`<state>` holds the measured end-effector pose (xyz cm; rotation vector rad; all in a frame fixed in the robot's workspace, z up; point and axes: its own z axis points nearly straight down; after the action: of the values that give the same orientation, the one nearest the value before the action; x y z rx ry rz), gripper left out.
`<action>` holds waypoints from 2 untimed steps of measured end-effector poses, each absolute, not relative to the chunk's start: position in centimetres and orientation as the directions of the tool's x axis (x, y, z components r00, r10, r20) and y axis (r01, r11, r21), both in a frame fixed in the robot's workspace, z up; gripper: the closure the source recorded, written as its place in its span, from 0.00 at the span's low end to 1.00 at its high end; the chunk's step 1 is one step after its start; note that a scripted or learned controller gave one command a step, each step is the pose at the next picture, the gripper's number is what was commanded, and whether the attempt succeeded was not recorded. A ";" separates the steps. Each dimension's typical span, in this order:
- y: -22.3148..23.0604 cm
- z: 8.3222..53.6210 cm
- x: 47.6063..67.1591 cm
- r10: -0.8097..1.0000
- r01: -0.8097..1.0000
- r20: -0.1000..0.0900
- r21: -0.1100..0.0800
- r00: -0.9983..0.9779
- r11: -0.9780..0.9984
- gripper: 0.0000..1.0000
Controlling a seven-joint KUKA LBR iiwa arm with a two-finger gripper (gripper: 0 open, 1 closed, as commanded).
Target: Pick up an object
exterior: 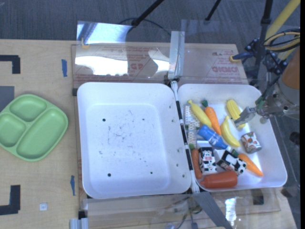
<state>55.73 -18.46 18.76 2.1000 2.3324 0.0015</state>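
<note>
Toy foods: orange carrot, blue bottle and banana lie in the right bin, at 3 o'clock from the left bin. Gripper hovers over the banana's 1 o'clock side, grip state indeterminate.

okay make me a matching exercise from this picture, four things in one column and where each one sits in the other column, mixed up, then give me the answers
Things:
1. green plate
2. corn
3. red sausage
4. gripper

Places:
A. right bin, near its front edge
B. on the bench, left of both bins
C. over the right bin's right side, beside a banana
D. right bin, toward its back

Pairs: 1-B, 2-D, 3-A, 4-C
</note>
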 end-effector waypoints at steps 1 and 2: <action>-18.5 18.8 55.7 0.995 0.995 -0.002 0.003 -0.105 0.105 0.00; -20.5 9.7 60.9 0.989 0.989 -0.007 0.021 -0.146 0.146 0.00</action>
<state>60.87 -20.47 9.72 2.0397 2.3635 0.0177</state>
